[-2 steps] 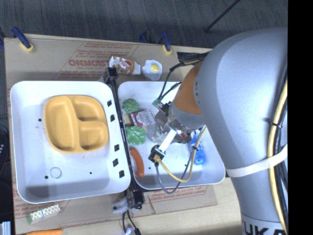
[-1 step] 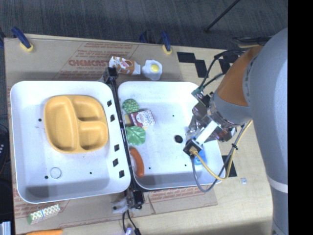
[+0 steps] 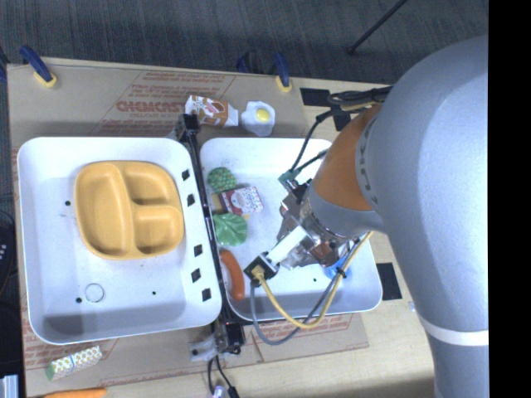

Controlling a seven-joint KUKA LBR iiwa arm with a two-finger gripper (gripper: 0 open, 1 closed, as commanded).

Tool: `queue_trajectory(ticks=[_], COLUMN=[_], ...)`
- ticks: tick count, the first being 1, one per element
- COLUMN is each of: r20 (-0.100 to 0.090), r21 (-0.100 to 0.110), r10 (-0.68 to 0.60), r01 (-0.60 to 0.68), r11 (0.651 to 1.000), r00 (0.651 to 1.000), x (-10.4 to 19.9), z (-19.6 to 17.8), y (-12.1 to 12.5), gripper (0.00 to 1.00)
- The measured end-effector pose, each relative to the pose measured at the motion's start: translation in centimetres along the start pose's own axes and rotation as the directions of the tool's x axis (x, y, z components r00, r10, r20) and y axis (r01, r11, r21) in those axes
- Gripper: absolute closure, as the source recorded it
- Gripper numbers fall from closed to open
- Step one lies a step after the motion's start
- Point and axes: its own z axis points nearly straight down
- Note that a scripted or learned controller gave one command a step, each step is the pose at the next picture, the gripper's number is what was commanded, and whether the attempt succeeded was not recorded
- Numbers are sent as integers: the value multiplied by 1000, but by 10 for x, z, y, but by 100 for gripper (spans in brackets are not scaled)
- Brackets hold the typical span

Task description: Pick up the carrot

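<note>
The carrot [image 3: 235,274], a short orange-red piece, lies along the left wall of the right bin [image 3: 274,149], near its front corner. My gripper [image 3: 292,212] hangs low over the middle of that bin, up and to the right of the carrot and apart from it. The grey arm and its orange band cover most of the gripper. Nothing shows between its fingers.
In the right bin, a green vegetable [image 3: 221,178], a red-and-white packet [image 3: 246,199] and a green leafy piece [image 3: 230,228] lie behind the carrot. A yellow divided plate [image 3: 129,207] sits in the left bin [image 3: 41,247]. A small carton [image 3: 207,110] and an egg-like toy [image 3: 259,117] stand behind the bins.
</note>
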Motion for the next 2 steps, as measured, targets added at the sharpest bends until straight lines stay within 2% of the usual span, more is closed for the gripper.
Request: queue_trajectory(ticks=[1, 2], r20=[-2, -2], r21=[-3, -3], r10=[54, -84], r01=[-54, 84], r11=[999, 996], r00=[999, 996], x=[-59, -69], z=[-49, -73], y=[107, 125], gripper=[100, 100])
